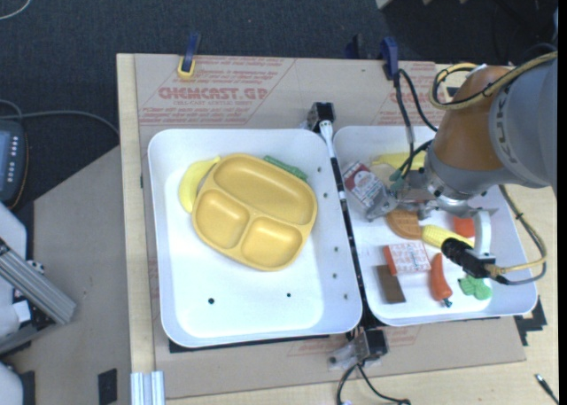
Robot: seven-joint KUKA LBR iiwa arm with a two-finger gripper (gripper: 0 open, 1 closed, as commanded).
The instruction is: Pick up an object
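End effector (400,202) over right bin (514,304); yellow tray (255,211) in left bin (257,310).

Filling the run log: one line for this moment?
arm: over right bin | yellow tray: left bin | grasp: cannot tell

Left bin (177,306): near edge left open; the middle is blocked by a yellow tray (255,210). Right bin (523,301): crowded throughout, far edge overhung by the arm (496,137).

Arm (509,133) reaches in from right, wrist bent downward.
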